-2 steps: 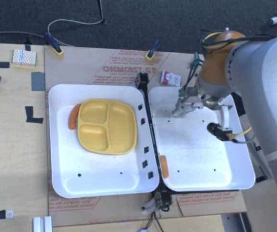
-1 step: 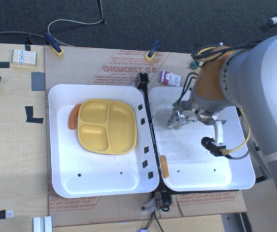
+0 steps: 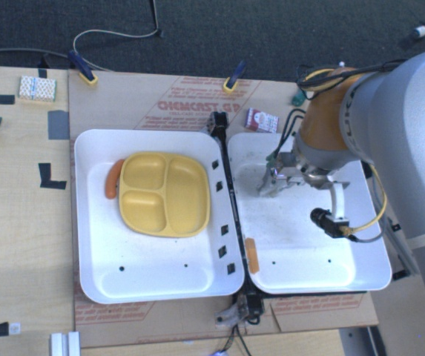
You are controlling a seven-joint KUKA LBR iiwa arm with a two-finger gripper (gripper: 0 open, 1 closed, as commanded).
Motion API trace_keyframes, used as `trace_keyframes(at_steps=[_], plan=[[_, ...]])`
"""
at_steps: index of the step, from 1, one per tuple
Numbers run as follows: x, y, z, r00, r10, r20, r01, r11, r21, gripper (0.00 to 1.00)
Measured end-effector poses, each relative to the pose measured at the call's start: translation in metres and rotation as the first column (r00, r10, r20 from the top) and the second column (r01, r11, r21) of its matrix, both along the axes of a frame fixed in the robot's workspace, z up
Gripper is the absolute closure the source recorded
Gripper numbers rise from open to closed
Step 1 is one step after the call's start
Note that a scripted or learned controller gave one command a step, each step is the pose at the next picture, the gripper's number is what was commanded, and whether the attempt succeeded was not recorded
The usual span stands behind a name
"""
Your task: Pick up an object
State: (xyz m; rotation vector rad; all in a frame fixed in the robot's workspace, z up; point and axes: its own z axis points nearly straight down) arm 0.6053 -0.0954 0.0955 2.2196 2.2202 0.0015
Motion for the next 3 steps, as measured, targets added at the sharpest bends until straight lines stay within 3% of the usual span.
trace_keyframes(at_steps=[2,3], plan=[[-0.0003,0.0014,0.0181,1.0,0.002,-0.003,-0.002,1.0,0.002,1.0],[-0.0004,0.0014,0.0179,1.0,0.002,-0.003,-0.002,1.0,0.002,0.0]])
